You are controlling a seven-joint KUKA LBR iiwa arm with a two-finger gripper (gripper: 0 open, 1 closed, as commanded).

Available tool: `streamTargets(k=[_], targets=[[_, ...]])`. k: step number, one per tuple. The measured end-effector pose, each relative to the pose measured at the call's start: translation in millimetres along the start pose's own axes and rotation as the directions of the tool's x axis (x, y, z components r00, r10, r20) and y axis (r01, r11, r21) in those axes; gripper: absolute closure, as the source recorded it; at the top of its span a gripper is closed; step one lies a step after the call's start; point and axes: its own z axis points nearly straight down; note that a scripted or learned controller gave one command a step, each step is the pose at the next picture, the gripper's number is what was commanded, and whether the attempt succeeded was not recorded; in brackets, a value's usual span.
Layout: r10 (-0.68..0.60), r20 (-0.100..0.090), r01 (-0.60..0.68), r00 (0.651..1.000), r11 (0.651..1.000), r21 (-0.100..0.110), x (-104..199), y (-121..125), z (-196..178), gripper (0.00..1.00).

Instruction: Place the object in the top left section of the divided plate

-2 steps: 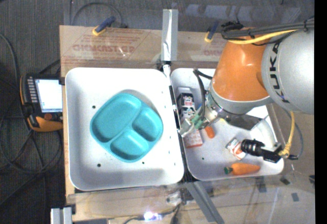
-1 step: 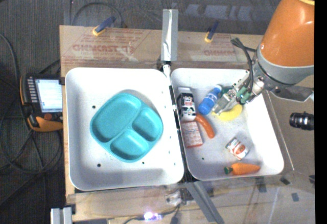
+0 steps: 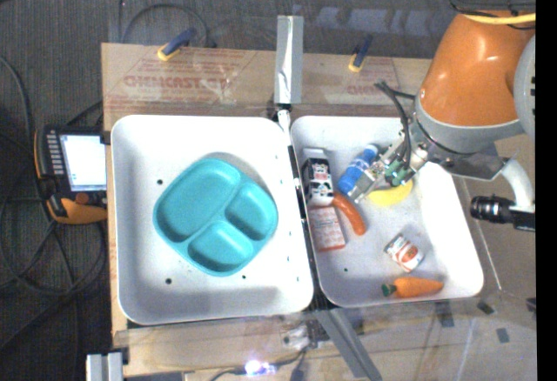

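The gripper (image 3: 393, 169) hung low in the right bin (image 3: 452, 279), and whether it was clenched or released could not be told. Nothing showed clearly in its grasp. The object to be moved was probably one of the two nearest it: the banana (image 3: 389, 192), just below, or the blue bottle (image 3: 359, 169), just to its left.

These lay so close together that a closing grip might have caught both, or nudged one aside. The plate (image 3: 216, 212) sat well off to the gripper's left, turned at an angle, so the wrong section could have been chosen.

By count:
- two bins
- one plate with three sections
- one banana
- one blue bottle
- one sausage (image 3: 349, 216)
- one red-and-white bottle (image 3: 325, 218)
- one can (image 3: 405, 252)
- one carrot (image 3: 415, 287)
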Motion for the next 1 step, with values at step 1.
streamTargets(k=[1], targets=[[0.233,0.002,-0.233,0.973,0.973,-0.001,-48.6,-9.6,-138.6,1.0]])
